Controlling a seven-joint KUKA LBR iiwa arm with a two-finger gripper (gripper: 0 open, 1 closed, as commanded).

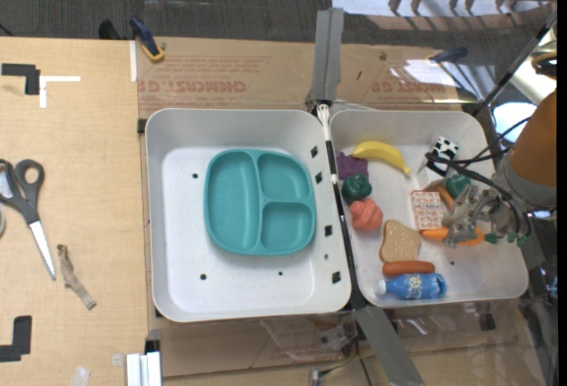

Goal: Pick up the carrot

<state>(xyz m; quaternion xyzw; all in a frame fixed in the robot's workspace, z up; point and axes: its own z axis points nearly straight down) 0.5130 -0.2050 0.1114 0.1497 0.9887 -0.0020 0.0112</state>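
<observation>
Camera view: hand [464, 227] low in right bin [505, 287], directly over carrot [436, 234]; finger state unclear.

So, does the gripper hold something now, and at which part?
It cannot be told. The gripper sits low over the carrot in the right bin, hiding the contact.

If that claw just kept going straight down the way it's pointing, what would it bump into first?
Most likely the carrot: the claw points down into the right bin, and the orange carrot lies right under its tips. Depth is hard to judge from above, so it may already be touching it.
</observation>
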